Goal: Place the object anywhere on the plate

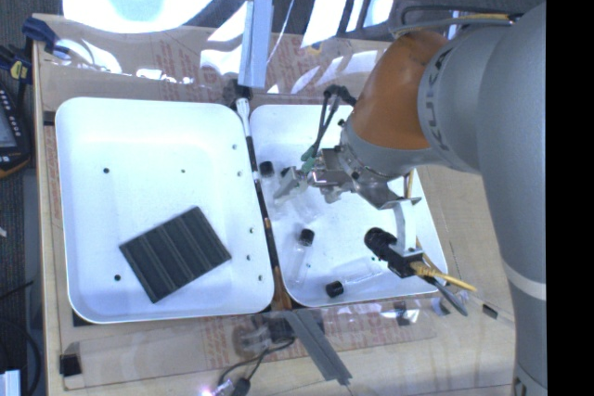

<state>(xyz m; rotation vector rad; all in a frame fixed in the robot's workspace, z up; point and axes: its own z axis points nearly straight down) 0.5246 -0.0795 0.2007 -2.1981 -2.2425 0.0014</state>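
A dark grey ribbed plate (175, 253) lies flat in the left bin (93, 134), toward its front. My gripper (306, 176) hangs low over the middle of the right bin (278, 130), pointing left toward the divider. Three small black pieces lie in that bin: one (266, 169) just left of the gripper by the divider, one (304, 236) below the gripper, and one (334, 289) near the front wall. A clear, hard-to-read piece (357, 273) lies near the front too. Nothing shows plainly in the gripper.
The grey arm with its orange band (399, 107) covers the right bin's right half. A raised divider (258, 199) separates the two bins. Clamps and cables (278, 329) sit on the bench in front of the bins.
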